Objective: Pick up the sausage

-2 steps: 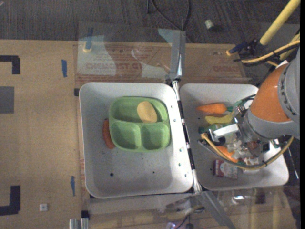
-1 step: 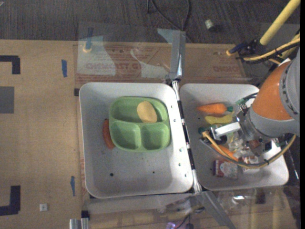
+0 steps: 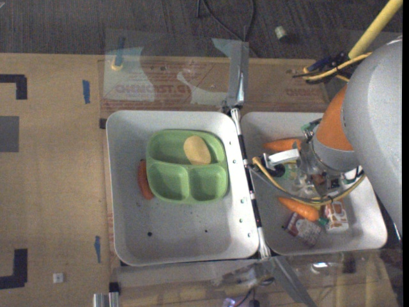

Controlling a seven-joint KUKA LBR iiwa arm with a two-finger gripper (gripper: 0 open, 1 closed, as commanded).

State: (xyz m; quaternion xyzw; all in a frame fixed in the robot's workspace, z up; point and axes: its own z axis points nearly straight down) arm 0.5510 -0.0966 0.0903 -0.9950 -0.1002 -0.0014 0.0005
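Green divided tray (image 3: 167,179) — yellow piece (image 3: 197,149) inside, carrot (image 3: 299,208)

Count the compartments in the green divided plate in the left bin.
3. The green plate has one long compartment across its far side, holding a yellow item, and two smaller ones side by side along its near side.

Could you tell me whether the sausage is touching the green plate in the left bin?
Touching. The camera view shows the sausage lying along the left outer edge of the green plate, with no white bin floor showing between them.
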